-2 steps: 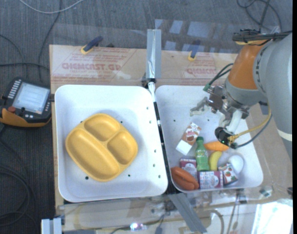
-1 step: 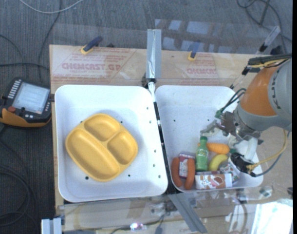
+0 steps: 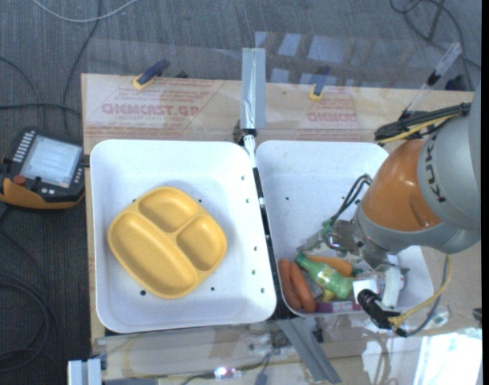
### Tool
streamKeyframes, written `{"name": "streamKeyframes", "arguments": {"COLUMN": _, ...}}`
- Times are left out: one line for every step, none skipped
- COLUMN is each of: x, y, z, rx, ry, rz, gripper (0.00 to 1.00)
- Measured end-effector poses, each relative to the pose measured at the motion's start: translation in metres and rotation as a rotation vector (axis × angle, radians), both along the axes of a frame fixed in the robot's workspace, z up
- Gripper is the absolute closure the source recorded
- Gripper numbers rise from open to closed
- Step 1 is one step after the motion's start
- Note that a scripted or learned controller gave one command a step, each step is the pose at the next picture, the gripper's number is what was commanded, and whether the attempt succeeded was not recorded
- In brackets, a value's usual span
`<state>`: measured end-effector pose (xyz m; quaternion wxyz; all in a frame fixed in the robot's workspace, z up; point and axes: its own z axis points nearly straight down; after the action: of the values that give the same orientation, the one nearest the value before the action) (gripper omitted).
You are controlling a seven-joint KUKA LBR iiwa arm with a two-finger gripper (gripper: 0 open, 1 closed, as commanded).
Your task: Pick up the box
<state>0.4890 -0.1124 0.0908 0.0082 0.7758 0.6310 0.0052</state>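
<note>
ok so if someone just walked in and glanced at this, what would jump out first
Most likely the yellow divided tray, lying alone in the left bin, bright against the white. Next, the grey arm with its orange band, which looms over the right bin from the right. Below it, small toy foods are bunched in that bin's near corner: a green bottle and a reddish sausage.

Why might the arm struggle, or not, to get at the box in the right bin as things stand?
Probably it can, but not cleanly. The arm hangs low over the right bin, above the box. A hot dog, a green bottle and a carrot crowd it.
</note>
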Motion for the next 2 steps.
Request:
{"name": "streamKeyframes", "arguments": {"x": -0.001, "y": -0.011, "z": -0.001, "rx": 0.006, "ry": 0.007, "rz": 0.082, "gripper": 0.00}}
{"name": "streamKeyframes", "arguments": {"x": 0.025, "y": -0.011, "z": -0.001, "rx": 0.004, "ry": 0.010, "rz": 0.048, "gripper": 0.00}}
